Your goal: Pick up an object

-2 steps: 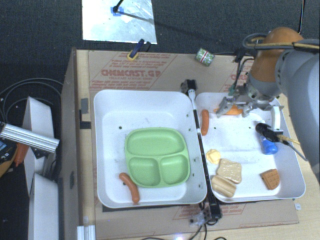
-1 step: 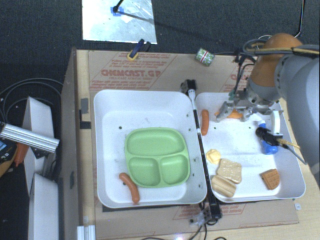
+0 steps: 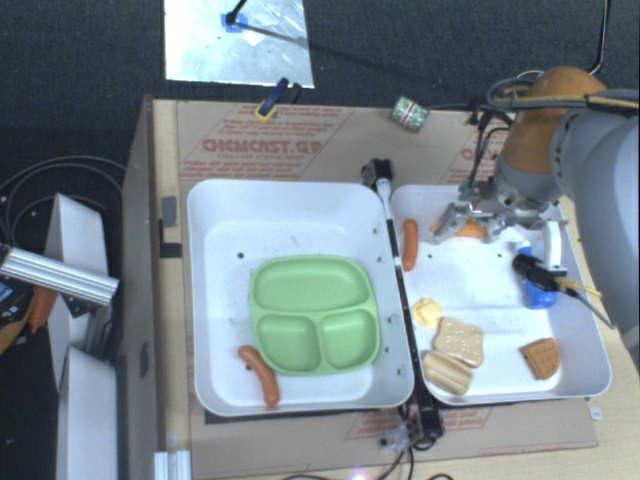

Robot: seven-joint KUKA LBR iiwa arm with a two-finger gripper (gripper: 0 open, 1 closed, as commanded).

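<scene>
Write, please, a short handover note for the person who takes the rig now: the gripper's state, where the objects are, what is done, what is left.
Gripper: low at the back of the right bin, beside an orange piece; nothing visibly held.
Right bin: sausage along the left wall, blue object, yellow piece, two bread pieces, brown piece.
Left bin: green divided plate, second sausage at the front.
Done: nothing lifted.
Left: grasp and lift one object.

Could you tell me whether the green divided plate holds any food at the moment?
Empty: all three sections of the green divided plate show bare green. The orange toy sausage lies beside it, on the bin floor.
</scene>
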